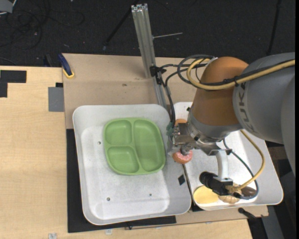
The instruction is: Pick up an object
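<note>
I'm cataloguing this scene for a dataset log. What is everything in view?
left bin: one, white, on the bench
right bin: one, white, beside the left bin
divided plate: one, green, in the left bin
small round thing: one, pink-orange, at the bins' shared edge, just below the gripper
flat thing: one, yellow, near corner of the right bin
metal post: one, silver, behind the bins
arm: one, grey with orange band, from the right
gripper: one, above the shared edge

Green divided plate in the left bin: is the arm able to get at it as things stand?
Probably yes. The green plate lies flat in the left bin with nothing on it, and the end effector hangs just off its right edge. Its low rim may be hard to grip.
</note>
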Controlling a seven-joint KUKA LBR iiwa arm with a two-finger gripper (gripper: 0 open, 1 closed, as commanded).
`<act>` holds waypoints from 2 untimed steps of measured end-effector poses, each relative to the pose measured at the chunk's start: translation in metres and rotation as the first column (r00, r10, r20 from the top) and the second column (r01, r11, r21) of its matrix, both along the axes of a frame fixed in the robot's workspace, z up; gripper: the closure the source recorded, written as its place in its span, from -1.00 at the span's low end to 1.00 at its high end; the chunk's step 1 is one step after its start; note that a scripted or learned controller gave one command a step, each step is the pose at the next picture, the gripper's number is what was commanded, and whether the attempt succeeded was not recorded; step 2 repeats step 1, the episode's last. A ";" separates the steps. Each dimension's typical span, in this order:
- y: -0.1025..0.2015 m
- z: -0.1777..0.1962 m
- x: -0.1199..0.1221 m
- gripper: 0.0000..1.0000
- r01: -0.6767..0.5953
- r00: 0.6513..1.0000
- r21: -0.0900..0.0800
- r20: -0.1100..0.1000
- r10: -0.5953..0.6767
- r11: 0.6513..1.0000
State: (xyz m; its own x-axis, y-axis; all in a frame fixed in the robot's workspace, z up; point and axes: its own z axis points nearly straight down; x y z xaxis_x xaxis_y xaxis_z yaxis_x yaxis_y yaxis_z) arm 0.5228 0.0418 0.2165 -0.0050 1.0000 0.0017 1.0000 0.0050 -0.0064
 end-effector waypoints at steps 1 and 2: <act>0.040 0.001 -0.015 1.00 0.000 1.000 0.000 0.000 0.000 1.000; 0.040 0.001 -0.015 1.00 0.000 1.000 0.000 0.000 0.000 1.000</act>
